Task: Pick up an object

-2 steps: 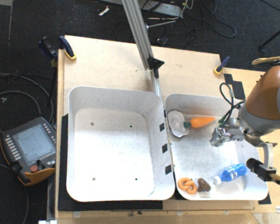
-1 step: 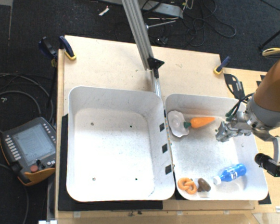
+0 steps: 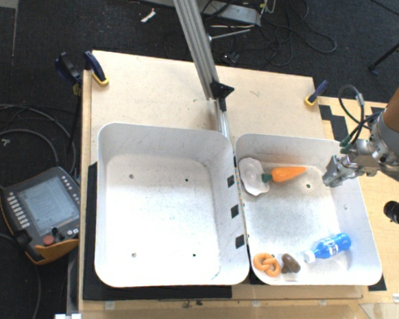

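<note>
The right bin (image 3: pixel 359 223) holds an orange carrot (image 3: pixel 287 173) at its far side, lying against a white shell-like object (image 3: pixel 252 177). A blue and clear plastic bottle (image 3: pixel 329 247) lies near the bin's front right. By the front left corner sit an orange pretzel-shaped toy (image 3: pixel 267 264) and a small brown object (image 3: pixel 290 264). My gripper (image 3: pixel 333 174) hangs over the far right part of the right bin, to the right of the carrot, with nothing seen between its fingers.
The left bin (image 3: pixel 106 203) stands beside the right one, joined at a divider with black clips. A slanted metal pole (image 3: pixel 195 38) reaches down to the bins' far junction. Yellow clamps (image 3: pixel 99 77) hold the bench corners. A teach pendant (image 3: pixel 40 212) lies on the floor at left.
</note>
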Available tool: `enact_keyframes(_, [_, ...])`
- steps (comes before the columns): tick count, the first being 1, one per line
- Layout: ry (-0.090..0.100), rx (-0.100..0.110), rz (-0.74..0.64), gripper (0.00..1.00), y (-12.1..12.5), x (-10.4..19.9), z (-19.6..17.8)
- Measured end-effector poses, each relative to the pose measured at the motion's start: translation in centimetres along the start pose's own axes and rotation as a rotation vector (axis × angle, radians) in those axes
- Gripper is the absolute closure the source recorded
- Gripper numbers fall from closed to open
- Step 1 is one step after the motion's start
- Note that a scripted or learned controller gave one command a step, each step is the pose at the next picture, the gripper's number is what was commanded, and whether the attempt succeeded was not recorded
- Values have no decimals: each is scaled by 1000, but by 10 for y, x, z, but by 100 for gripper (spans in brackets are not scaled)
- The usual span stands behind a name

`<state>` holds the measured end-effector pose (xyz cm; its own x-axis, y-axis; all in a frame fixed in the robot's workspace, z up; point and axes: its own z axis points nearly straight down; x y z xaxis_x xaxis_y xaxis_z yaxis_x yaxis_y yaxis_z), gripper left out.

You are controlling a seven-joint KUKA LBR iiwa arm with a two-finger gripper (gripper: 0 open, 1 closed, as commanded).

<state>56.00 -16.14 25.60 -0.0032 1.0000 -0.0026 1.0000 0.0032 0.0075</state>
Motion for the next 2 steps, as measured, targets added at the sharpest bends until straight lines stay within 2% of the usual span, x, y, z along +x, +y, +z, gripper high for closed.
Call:
enact_keyframes(1, [4,7,-5,100,9,60,10])
enact_keyframes(2, [5,6,-5,100,20,116,2])
